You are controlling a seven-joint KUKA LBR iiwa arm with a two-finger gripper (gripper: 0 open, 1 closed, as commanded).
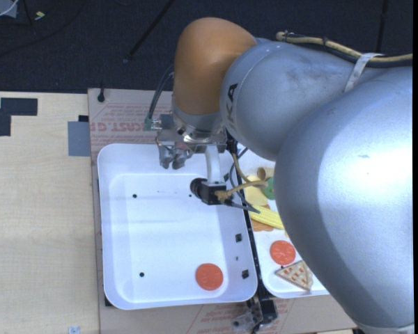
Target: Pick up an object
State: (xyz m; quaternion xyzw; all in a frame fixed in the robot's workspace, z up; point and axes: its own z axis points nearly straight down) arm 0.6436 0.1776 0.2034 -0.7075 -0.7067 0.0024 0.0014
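Observation:
My gripper (pixel 173 161) hangs over the far edge of the left bin (pixel 118 256), near its back wall. Its short dark fingers point down and nothing shows between them. A flat red-orange disc (pixel 210 276) lies on the left bin's floor near the front right corner, well away from the gripper. In the right bin (pixel 268 280), partly hidden by the arm, I see a second red disc (pixel 283 252), a pizza-slice toy (pixel 295 275), a yellow piece (pixel 266 219) and something green (pixel 272 186).
The big grey arm covers most of the right bin and the right side of the view. The two bins meet along a dark seam (pixel 249 245). A pale wooden bench top (pixel 35 221) stretches to the left of the bins.

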